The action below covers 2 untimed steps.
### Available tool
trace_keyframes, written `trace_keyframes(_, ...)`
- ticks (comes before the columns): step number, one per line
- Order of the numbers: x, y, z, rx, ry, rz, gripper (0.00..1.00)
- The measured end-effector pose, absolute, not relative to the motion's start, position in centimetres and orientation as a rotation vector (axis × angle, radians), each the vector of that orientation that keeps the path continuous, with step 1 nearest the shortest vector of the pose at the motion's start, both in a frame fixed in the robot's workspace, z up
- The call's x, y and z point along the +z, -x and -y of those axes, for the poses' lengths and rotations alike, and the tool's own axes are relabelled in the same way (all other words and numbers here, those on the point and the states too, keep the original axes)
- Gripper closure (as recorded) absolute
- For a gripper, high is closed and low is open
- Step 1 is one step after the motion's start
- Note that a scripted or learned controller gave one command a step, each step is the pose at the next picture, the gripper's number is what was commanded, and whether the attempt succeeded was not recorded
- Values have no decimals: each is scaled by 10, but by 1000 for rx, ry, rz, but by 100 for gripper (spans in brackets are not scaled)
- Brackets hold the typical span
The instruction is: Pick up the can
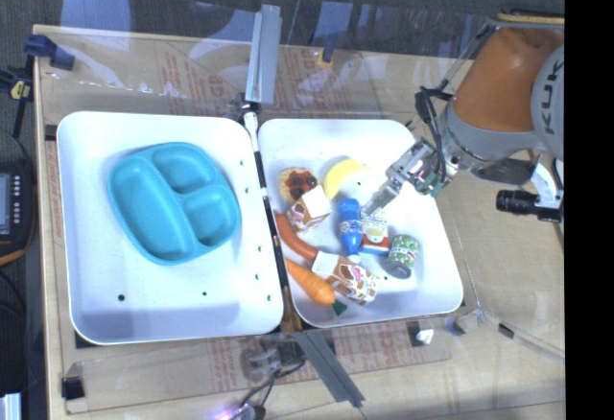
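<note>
The gripper (376, 200) hangs over the right bin (436, 289) beside a blue bottle (349, 223), its grip unreadable from here, while the can (403, 255) lies on its side just below and right of it.

left bin (86, 303): tray (175, 199) | right bin (436, 289): can (403, 255) right of bottle (349, 224), carrot (312, 282) in front
</note>
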State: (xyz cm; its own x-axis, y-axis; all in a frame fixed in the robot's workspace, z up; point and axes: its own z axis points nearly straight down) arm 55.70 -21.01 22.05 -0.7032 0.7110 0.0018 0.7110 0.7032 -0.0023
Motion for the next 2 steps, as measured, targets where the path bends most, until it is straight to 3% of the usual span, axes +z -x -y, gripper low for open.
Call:
trace_keyframes(1, 242, -521, 209, 0, 994, 2978, 0)
trace_keyframes(2, 367, -513, 210, 2, 866, 3027, 0)
